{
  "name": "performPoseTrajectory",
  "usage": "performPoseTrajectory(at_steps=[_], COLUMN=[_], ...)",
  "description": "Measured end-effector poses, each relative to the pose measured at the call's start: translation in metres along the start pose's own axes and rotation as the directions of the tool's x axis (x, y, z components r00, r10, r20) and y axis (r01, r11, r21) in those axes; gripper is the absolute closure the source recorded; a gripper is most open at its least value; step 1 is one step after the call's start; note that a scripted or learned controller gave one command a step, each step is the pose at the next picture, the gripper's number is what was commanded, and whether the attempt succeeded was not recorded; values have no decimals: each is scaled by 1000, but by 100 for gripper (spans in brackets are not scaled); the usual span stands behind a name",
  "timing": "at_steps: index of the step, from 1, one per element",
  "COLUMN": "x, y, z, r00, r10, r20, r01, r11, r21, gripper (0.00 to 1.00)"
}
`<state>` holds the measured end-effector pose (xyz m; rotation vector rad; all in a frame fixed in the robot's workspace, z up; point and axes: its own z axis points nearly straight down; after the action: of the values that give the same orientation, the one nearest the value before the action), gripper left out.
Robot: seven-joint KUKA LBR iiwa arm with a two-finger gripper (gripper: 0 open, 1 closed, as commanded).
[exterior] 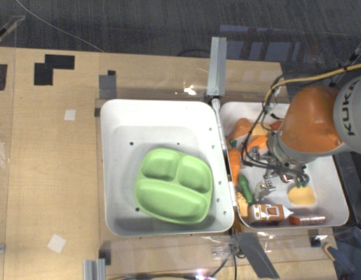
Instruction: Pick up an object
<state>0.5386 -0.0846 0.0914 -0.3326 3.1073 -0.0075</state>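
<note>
My claw (267,186) sits low in the right bin (338,206); can't tell its finger state. Crowded: may nudge the brown bottle (274,213) or green vegetable (244,186), closing on nothing.

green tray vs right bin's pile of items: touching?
Apart. The camera view shows the green tray lying wholly inside the left bin, with both bins' rims between it and the items in the right bin.

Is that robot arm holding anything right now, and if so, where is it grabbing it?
It cannot be told. The gripper hangs low in the right bin among the toy food, above a brown bottle, but the arm's wrist hides any hold.
</note>
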Motion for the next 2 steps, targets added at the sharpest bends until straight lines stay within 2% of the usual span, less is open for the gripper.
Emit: performPoseTrajectory(at_steps=[1, 2], x=[-25, 34], y=[-10, -30], z=[1, -1], r00=[999, 998], r10=[-54, 61], r20=[0, 9], r01=[54, -61], r11=[999, 998], r21=[-2, 1], gripper=[0, 0])
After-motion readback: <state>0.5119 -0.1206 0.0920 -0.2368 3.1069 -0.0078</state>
